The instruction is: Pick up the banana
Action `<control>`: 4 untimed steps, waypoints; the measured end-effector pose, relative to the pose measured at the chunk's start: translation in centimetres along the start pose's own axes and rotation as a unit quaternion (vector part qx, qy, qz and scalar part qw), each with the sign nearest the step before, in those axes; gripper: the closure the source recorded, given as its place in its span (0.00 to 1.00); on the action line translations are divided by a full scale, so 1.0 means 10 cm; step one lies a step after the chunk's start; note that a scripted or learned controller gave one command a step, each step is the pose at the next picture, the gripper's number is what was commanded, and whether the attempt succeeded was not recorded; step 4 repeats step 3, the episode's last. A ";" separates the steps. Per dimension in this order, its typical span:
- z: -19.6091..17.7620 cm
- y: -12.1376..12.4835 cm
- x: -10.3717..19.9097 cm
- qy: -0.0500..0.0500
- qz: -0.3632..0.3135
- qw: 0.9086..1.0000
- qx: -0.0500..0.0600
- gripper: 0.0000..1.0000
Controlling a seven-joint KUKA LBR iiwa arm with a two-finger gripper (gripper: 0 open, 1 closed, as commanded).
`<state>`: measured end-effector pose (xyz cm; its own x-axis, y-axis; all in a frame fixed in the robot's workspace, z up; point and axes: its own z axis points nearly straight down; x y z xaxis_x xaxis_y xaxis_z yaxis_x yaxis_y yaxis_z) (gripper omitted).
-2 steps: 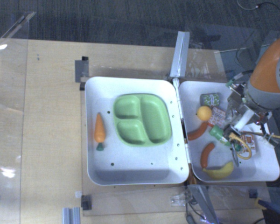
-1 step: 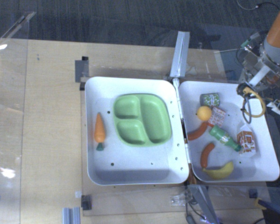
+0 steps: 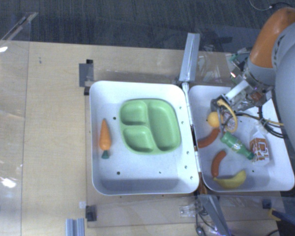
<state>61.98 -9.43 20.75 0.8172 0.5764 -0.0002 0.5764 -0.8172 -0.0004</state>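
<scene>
The yellow banana (image 3: 231, 180) lies at the near edge of the right bin (image 3: 280, 181), its curve opening upward. Just to its upper left is a red sausage (image 3: 216, 163). My gripper (image 3: 225, 110) hangs over the far left part of that bin, well behind the banana and next to a small yellow lemon (image 3: 213, 119). Dark cables wrap around the gripper's tip, and I see nothing held in it.
Also in the right bin are a second red sausage (image 3: 208, 138), a green bottle (image 3: 237, 146) and a brown-and-white snack packet (image 3: 259, 149). The left bin (image 3: 137, 181) holds a green divided plate (image 3: 151, 125) and an orange carrot (image 3: 104, 137).
</scene>
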 end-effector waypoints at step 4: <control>0.21 0.46 -0.27 0.000 0.203 0.979 0.000 1.00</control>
